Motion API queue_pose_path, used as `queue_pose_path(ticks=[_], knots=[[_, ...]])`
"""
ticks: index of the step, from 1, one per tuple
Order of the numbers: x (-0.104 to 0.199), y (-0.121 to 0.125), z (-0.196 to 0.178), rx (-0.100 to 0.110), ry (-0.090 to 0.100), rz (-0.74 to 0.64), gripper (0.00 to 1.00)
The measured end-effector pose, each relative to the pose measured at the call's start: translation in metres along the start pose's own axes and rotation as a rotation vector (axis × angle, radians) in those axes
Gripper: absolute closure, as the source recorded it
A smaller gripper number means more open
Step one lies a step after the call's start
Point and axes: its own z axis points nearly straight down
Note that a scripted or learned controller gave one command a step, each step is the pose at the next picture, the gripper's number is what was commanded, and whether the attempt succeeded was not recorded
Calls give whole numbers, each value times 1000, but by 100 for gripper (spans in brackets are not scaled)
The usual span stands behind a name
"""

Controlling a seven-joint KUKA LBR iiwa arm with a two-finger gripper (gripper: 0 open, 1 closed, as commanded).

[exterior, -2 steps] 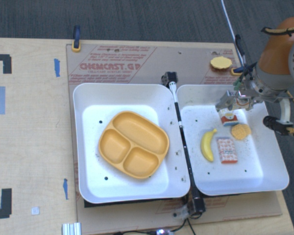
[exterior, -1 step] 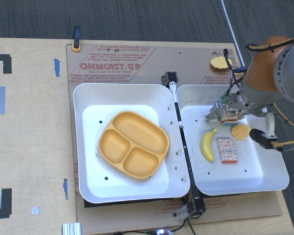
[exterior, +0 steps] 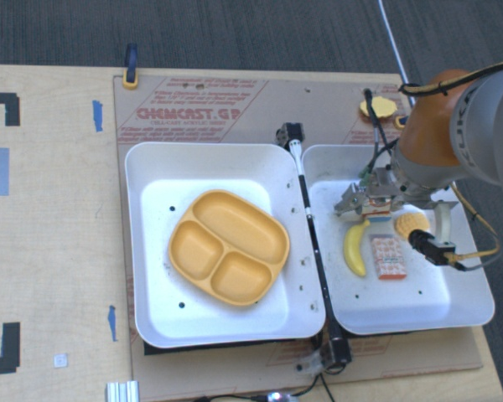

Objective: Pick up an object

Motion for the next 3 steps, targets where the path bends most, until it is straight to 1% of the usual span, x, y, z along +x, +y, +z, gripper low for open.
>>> queue_pose_path(ticks=[1, 2, 3], knots=[[0, 1, -10, -3, -1, 0, 100], [61, -56, -95, 17, 9, 0, 100], [73, -110, -134, 19, 9, 0, 100]])
